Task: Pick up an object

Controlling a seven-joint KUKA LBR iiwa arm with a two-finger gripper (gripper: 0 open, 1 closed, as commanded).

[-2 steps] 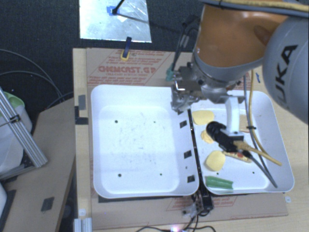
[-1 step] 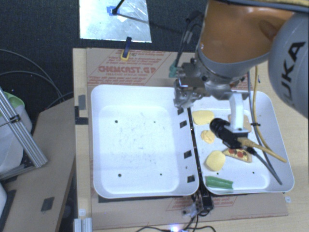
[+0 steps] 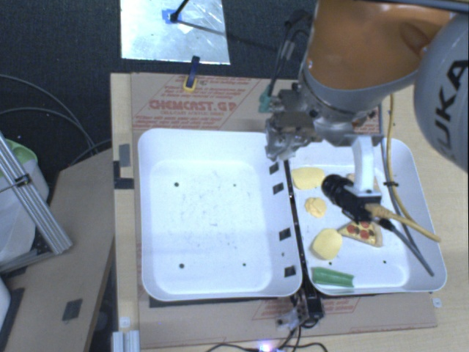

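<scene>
My gripper [image 3: 281, 144] hangs over the ridge between the two bins, near their far end, under the grey and orange arm that comes in from the upper right. In the right bin [image 3: 410, 169] lie a pale yellow piece [image 3: 308, 177], a small yellow lump [image 3: 316, 207], a rounder yellow piece [image 3: 327, 244], a toy pizza slice [image 3: 363, 232] and a green pod [image 3: 333, 276] by the near wall. The pale yellow piece is closest to the gripper, just below and to its right. I see nothing held in the gripper.
The left bin [image 3: 154, 196] shows bare white floor with faint specks. Both bins rest on a cardboard sheet [image 3: 194, 101]. A shiny metal plate [image 3: 172, 20] lies behind on the dark floor. Aluminium framing [image 3: 33, 204] stands at the left.
</scene>
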